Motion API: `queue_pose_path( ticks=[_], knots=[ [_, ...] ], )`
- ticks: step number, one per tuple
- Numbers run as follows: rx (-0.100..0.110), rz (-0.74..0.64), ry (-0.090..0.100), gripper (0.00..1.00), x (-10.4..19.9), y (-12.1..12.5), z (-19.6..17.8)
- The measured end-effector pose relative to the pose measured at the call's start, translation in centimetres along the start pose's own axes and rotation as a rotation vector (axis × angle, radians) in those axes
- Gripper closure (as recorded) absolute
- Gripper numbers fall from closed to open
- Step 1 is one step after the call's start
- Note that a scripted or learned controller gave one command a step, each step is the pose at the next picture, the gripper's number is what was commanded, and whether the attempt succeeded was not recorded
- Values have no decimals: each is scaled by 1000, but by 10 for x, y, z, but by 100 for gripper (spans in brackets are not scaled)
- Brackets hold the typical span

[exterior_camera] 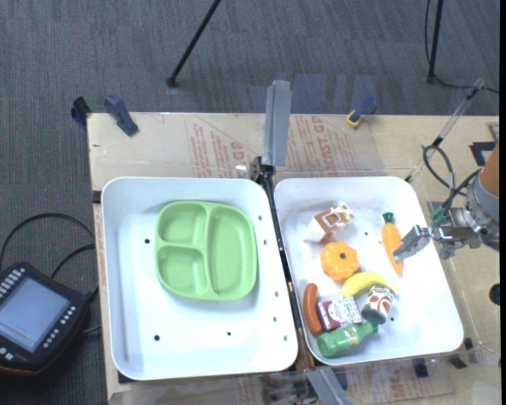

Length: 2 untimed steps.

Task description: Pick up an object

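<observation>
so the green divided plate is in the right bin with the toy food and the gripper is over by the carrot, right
Not quite. The camera view shows the green divided plate alone in the left bin; the toy food lies in the right bin. The gripper is indeed beside the carrot.

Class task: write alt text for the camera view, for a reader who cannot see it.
A grey arm's end effector hovers at the right bin's edge beside a toy carrot. That bin also holds a pumpkin, banana and green bottle; the left bin holds a green divided tray.
</observation>
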State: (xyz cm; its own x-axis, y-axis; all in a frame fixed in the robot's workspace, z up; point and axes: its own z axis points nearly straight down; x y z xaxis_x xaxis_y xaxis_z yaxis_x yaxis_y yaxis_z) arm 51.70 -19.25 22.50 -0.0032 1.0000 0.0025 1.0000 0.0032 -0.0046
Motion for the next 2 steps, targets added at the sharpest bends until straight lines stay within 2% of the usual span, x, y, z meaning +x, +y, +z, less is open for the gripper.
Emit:
queue_pose_path(
  ticks=[1,2],
  knots=[
    [-2,-146,-1,0,-17,65,47],
    [-1,-139,1,0,-15,73,138]
  ],
)
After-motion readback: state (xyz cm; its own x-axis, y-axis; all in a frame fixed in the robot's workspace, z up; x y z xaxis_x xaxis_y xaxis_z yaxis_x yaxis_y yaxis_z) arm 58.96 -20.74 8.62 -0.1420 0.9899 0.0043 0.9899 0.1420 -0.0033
